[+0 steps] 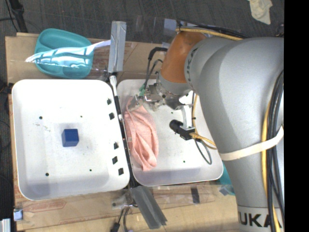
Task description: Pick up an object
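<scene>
Dark carpet floor around a wooden desk; crumpled cloth scrap on the floor beyond the arm. Grey arm covers the right bin's right side. Left bin touches the right bin; blue cube sits alone in it. Teal scoop behind the left bin. Pink cloth lies along the right bin's left wall. Jaws at the cloth's top end; cannot tell how far open.
</scene>
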